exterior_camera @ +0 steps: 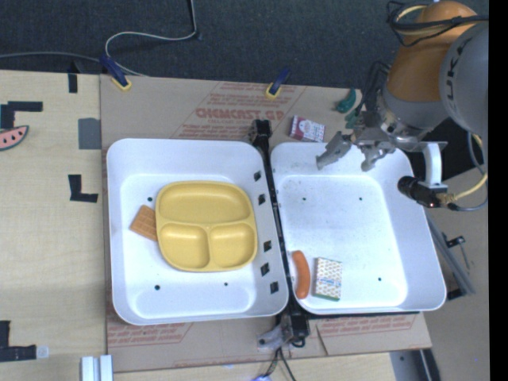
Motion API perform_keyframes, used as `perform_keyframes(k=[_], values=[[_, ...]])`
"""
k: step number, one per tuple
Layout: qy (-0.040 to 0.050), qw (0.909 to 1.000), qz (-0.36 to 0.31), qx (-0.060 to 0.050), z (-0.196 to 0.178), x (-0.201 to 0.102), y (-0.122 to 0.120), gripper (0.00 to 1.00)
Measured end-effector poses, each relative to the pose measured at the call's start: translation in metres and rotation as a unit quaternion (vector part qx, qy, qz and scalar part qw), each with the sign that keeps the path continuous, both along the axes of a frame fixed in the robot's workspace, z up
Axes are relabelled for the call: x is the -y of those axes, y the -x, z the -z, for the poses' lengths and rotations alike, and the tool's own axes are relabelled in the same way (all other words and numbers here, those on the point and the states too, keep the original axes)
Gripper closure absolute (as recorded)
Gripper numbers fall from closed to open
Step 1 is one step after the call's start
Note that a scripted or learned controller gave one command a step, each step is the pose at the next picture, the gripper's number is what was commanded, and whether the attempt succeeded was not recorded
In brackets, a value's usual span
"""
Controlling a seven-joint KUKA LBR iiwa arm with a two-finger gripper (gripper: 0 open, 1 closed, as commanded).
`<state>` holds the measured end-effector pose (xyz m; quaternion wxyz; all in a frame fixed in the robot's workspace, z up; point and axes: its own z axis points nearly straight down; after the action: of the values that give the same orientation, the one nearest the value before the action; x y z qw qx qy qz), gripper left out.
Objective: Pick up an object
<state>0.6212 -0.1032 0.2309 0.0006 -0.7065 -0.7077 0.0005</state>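
Two small things lie well below the empty, spread-fingered claw (pixel 352 156): an orange sausage (pixel 301 273) and a pale speckled packet (pixel 328 279). The sausage's long axis runs toward the claw's end of the right bin (pixel 413 213).

A divided plate (pixel 208 224) is sitting in the left bin (pixel 127 292), covering part of a cracker (pixel 144 222) at its 9 o'clock. In the right bin (pixel 413 276), at 7 o'clock, a sausage (pixel 301 273) is lying just beside a packet (pixel 328 278).

The yellow sectioned plastic plate (pixel 207 224) is covering most of the flat tan cracker-like piece (pixel 144 223); the grey arm (pixel 468 62) is running off the right edge.
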Motion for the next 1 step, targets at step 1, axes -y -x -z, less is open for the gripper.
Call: perform_keyframes(k=[1], values=[[0.0007, 1.0, 0.001, 0.001, 0.1444, 0.0438, 0.0029, 0.0]])
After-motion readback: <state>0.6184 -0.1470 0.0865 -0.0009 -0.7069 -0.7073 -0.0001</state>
